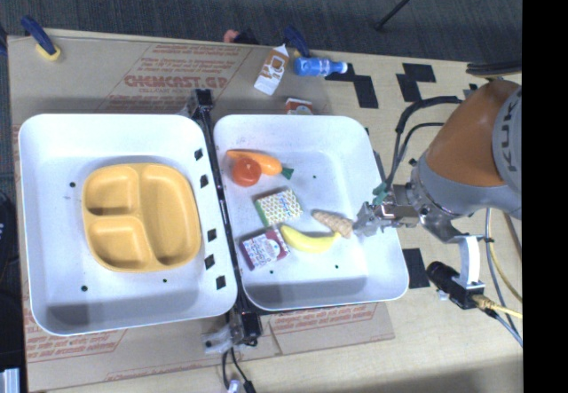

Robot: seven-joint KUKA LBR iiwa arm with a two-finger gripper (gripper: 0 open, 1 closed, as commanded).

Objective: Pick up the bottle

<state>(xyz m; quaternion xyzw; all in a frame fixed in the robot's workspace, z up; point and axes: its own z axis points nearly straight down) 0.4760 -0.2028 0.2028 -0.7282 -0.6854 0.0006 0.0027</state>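
2 shallow white bins sit side by side on the bench. The left bin (53, 205) holds a yellow divided plate (140, 216) with 3 compartments, lying flat near its middle. The right bin (355, 138) holds several small things: a carrot (264, 161) lying across the upper left part, a tomato (246, 172) touching the carrot's lower side, a green patterned box (278, 206) just below them, a small pink and white packet (263, 248) near the lower left, a banana (310, 240) lying beside that packet, and a waffle cone (333, 222) just above the banana's right end. The arm (475, 161) reaches in from the right, and its gripper (369, 221) is low over the right side of the right bin, just beside the wide end of the cone; nothing can be seen between its fingers, and whether they are spread or closed cannot be told from this angle. The bottle (317, 67), blue with a pale cap end, lies on its side on the bench outside both bins, beyond the far edge of the right bin and well apart from the gripper. A small carton (272, 70) lies just to the left of the bottle, and another small box (299, 106) rests against the far rim of the right bin.
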